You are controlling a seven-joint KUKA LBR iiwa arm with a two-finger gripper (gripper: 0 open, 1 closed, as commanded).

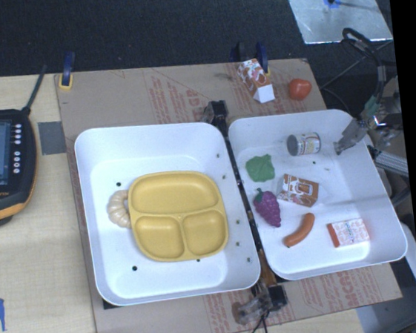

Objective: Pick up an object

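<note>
Cardboard [184, 90] covers wooden bench [34, 279]; fingers [350, 138] state unclear, dark carpet [139, 20] behind.

The tan object [117, 208] is half hidden behind the yellow tray [177, 214]; the gripper [354, 135] is blurred at the right edge.

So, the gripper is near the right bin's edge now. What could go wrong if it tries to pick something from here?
1. The gripper sits by the right bin's wall, so a descent here might strike the rim.
2. The small can lies on its side and may roll away when touched.
3. The grapes, the green toy and the patterned packet lie close together; a grasp could nudge a neighbour or catch two things.
</note>
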